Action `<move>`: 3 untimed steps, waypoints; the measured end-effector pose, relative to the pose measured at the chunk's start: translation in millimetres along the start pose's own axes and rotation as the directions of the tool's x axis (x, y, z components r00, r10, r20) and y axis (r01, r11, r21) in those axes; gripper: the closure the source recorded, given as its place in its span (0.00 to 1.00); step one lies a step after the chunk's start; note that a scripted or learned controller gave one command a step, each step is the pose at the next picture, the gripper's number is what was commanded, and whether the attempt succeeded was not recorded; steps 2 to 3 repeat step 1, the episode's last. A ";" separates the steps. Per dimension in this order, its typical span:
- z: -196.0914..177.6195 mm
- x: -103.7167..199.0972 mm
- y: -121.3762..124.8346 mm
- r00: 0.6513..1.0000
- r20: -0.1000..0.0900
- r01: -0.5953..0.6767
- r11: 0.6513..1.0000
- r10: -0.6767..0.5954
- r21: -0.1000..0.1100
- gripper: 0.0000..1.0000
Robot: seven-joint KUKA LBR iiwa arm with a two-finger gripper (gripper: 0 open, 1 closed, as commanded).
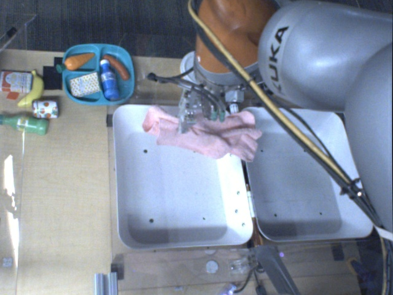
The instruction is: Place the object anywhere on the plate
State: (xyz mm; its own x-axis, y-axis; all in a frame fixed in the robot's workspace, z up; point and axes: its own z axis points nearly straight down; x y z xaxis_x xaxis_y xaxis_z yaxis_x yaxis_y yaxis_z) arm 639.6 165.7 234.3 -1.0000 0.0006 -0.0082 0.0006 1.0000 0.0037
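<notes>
Draped over the far rim of the left bin (178,226) at twelve o'clock — pink cloth (209,134), long axis three-to-nine, directly beneath end effector (199,112), finger state impossible to tell; blue plate (126,63) off toward ten o'clock on the desk (55,195).

One fixed camera looks down at a slant on both white bins (178,226), arm (319,60) entering from the right.

bench (61,195) | two white bins (178,189) | blue plate (126,72) | can (45,109) | green bottle (24,124) | banana (34,88)
</notes>
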 end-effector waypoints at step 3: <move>-0.2 -0.1 -0.1 1.000 0.000 0.000 1.000 0.000 0.000 0.00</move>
